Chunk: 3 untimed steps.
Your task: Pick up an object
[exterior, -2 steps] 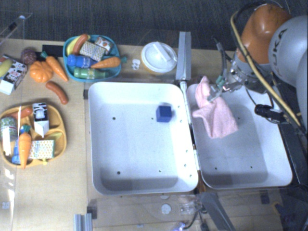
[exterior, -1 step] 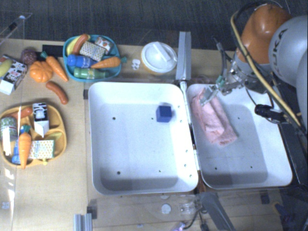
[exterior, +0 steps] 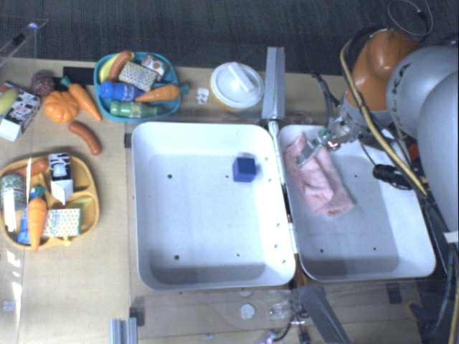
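Over the right bin (exterior: 373, 264), the gripper (exterior: 315, 151) sits low on the pink cloth (exterior: 320, 181) near the back wall; I cannot tell its opening. A blue cube (exterior: 244, 168) lies in the left bin (exterior: 193, 256).

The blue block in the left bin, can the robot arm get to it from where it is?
Probably yes. The blue block sits alone on the floor of the left bin, with nothing on or beside it. The gripper is over the pink cloth in the right bin, so it must cross the low divider.
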Each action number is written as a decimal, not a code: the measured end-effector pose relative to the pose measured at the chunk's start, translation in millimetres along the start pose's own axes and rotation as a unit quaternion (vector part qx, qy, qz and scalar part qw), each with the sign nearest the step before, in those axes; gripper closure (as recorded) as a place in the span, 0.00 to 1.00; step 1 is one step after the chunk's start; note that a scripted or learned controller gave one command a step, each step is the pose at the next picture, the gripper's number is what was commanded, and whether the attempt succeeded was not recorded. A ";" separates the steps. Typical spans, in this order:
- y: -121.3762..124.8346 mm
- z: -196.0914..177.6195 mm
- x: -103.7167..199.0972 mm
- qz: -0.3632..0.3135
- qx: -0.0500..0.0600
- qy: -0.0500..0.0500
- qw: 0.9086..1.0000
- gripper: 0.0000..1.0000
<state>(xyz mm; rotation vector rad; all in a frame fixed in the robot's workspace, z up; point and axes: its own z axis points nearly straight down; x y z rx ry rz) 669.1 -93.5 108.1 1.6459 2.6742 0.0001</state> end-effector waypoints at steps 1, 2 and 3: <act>-44.3 16.4 -1.1 -0.054 -0.007 -0.004 0.998 0.00; -41.1 4.7 -0.2 -0.055 -0.010 -0.005 0.998 1.00; 11.4 -77.7 20.2 -0.014 -0.002 -0.001 1.000 1.00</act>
